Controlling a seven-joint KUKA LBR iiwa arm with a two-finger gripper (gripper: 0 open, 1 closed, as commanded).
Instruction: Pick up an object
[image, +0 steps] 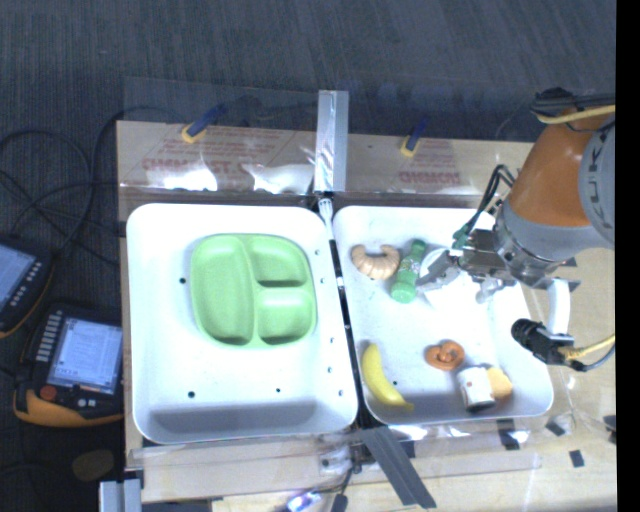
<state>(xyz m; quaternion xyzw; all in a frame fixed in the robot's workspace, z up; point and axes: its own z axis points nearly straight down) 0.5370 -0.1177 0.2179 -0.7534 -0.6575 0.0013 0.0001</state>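
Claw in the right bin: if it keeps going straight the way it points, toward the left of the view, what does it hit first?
Most likely the green bottle, which lies right beside the claw on that side. The croissant sits just past it. The claw's height above the bin is hard to judge from this one slanted view, so it may pass over the bottle.

The left bin (150, 400) holds a divided plate (253, 288) in its middle, a little toward the far edge. In the right bin (520, 405), a croissant (375, 261) lies near the far left corner with a bottle (407, 273) just to its right, and the gripper (440, 268) is just beside the bottle on its right. A banana (379, 377) lies along the near left edge, a pretzel (445, 354) sits right of it, and a small jar (480, 386) lies near the near right corner.
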